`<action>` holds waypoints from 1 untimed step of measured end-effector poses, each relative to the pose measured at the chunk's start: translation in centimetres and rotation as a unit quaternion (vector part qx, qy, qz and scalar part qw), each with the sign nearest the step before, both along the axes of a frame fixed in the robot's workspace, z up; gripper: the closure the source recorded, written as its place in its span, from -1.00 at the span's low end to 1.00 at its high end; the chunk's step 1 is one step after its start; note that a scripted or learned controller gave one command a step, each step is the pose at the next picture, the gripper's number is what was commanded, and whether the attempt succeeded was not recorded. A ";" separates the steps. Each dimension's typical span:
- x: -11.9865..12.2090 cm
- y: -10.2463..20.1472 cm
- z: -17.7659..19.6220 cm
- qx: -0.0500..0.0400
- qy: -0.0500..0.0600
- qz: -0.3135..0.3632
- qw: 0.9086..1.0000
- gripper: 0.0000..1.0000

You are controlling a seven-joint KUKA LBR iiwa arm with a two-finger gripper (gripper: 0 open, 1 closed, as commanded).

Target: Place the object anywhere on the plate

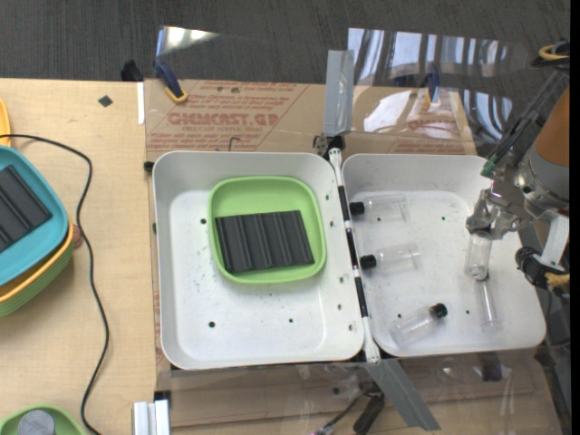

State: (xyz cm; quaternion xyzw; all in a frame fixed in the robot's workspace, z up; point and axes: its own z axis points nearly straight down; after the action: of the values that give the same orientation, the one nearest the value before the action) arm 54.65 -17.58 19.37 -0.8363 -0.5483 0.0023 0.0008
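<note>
Gripper (480, 229) clamps a clear plastic vial (478, 259) upright — square green plate (265, 230) well apart

One fixed camera looked down at a slant from above the table (72, 333), far enough back to take in both white bins (172, 270), which lay left of the gripper (480, 229).
</note>
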 end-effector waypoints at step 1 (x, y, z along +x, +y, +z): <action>0.0 0.0 0.0 0.000 0.000 0.000 1.000 -1.00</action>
State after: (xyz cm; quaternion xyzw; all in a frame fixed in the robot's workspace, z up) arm 54.65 -17.59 19.38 -0.8364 -0.5481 0.0022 0.0007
